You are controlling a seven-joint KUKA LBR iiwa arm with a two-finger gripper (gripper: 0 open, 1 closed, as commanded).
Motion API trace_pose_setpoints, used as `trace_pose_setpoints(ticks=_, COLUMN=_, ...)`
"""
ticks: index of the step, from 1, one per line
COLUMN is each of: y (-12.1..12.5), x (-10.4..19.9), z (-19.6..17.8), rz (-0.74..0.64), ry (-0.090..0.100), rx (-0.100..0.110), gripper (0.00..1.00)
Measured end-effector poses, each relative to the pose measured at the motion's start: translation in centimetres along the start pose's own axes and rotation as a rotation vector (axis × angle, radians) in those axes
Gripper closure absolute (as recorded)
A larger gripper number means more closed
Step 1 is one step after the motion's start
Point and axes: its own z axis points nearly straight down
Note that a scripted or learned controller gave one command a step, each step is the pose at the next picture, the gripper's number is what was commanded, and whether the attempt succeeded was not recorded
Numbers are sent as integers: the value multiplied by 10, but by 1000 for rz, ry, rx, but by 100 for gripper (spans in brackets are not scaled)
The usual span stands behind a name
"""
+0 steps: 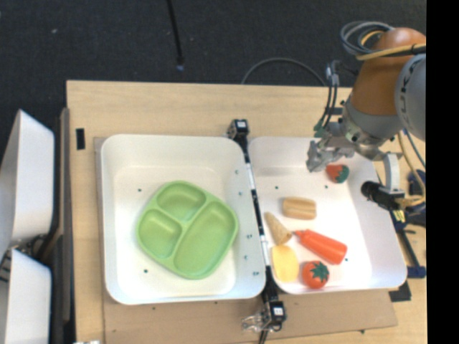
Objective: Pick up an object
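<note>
The robot arm reaches into the right bin (373, 264) at its far corner. Its jaws hang low over a small red toy with a green top (337, 172), which lies on the bin floor just beside them. I cannot tell if the jaws are spread or pressed together. Nothing looks lifted yet, so the picking up is still to do. The other toys lie nearer the front: a tan bread roll (299, 208), a cone (277, 228), a carrot (323, 246), a yellow piece (285, 263) and a tomato (315, 274). A green plate (188, 229) sits in the left bin (115, 192).
</note>
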Motion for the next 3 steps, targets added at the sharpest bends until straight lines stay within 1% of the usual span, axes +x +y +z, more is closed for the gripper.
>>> trace_pose_setpoints(ticks=1, y=-2, x=-2, z=-64, rz=0, ry=-1, rx=-1, gripper=100)
trace_pose_setpoints(ticks=2, y=-2, x=-2, z=-63, rz=-1, ry=0, rx=5, gripper=100)
trace_pose_setpoints(ticks=3, y=-14, x=50, z=-67, rz=-4, ry=2, rx=7, gripper=100)
